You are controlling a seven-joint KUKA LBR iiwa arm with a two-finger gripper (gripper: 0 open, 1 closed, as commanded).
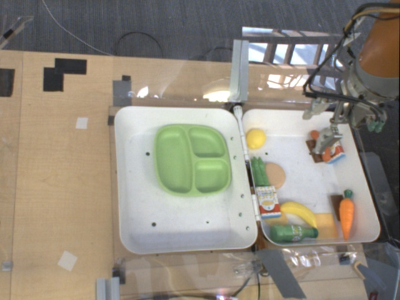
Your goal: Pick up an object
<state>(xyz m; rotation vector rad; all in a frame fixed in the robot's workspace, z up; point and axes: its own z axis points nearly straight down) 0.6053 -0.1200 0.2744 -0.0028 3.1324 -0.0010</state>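
Gripper [327, 141] low in the right white shallow bin [294, 130], directly over a small orange-red and blue-white packet-like toy [326, 152] near the bin's far right wall; spread or pinched, cannot tell from this slant. Probably light and rigid, a small plastic or card piece, unlikely to crush; best taken across its short width, near the middle, since smooth faces may slip. Just right and nearer the camera, an orange plastic carrot with green top [346, 212]. Along the near edge, a yellow plastic banana [299, 212] and a dark green bottle lying on its side [294, 232]. Up by the divider, a yellow lemon-like ball [255, 138]. Across in the left white bin [131, 186], a light green sectioned tray [190, 159]. All on the pale wooden desk [56, 186].
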